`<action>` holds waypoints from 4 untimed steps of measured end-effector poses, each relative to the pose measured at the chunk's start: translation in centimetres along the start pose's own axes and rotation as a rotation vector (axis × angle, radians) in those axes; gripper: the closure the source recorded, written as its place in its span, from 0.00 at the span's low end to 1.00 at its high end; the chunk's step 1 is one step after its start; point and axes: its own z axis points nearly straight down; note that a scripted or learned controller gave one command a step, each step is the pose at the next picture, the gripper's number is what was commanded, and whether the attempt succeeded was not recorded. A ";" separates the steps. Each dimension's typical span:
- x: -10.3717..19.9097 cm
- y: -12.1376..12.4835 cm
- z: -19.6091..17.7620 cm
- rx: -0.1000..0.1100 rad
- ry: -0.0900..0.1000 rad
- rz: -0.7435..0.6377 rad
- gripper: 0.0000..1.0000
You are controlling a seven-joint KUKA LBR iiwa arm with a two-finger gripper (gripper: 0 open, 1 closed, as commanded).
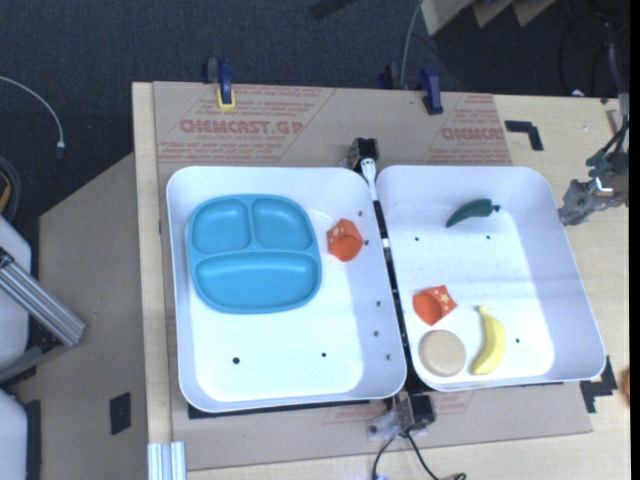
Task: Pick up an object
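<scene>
Hovering beyond the right bin's [560,268] edge, the gripper [590,196] has nothing visibly in it; its opening cannot be told. Nearest lies the pepper [470,211], just leftward; banana [489,341] lies farther, toward the front, all awaiting grasp.

Left bin [200,268]: a blue three-compartment plate [255,253] is laid flat in the upper-left part. A small orange-red piece [345,240] is seen just beside its right edge, near the divider between the bins.

Right bin [560,268]: a dark green pepper [470,211] is laid tilted near the top. A red-orange piece [434,304], a round beige disc [442,352] and a yellow banana [488,341] are clustered at the lower left. The banana is set roughly upright, just right of the disc.
</scene>
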 end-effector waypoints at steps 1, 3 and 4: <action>4.7 1.7 -0.4 0.000 0.001 -0.004 1.00; 14.6 3.6 2.2 0.006 0.003 -0.003 1.00; 20.0 4.5 3.4 0.007 0.005 -0.005 1.00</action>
